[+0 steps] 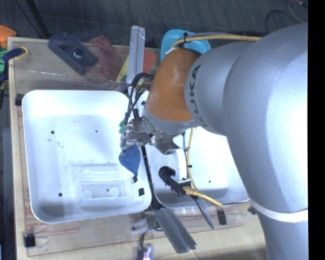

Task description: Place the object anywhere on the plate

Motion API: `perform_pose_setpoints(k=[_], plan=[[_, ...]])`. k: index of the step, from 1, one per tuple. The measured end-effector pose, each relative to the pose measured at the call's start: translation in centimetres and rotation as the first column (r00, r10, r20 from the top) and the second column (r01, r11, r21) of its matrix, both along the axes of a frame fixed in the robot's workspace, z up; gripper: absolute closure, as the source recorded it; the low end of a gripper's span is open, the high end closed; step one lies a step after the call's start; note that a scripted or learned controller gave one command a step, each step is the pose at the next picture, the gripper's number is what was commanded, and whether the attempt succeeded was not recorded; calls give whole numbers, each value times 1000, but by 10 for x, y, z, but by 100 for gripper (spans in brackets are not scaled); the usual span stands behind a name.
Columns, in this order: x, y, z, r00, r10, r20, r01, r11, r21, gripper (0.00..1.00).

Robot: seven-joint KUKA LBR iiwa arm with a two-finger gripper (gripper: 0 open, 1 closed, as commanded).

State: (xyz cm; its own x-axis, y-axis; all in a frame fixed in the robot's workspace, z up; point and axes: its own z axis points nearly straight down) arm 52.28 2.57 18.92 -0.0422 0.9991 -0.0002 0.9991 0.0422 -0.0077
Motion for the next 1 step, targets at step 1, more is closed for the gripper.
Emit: perform_pose_setpoints(k=[1], plan=[[-23,34,22,996,-94,3,94,996,-1,100]])
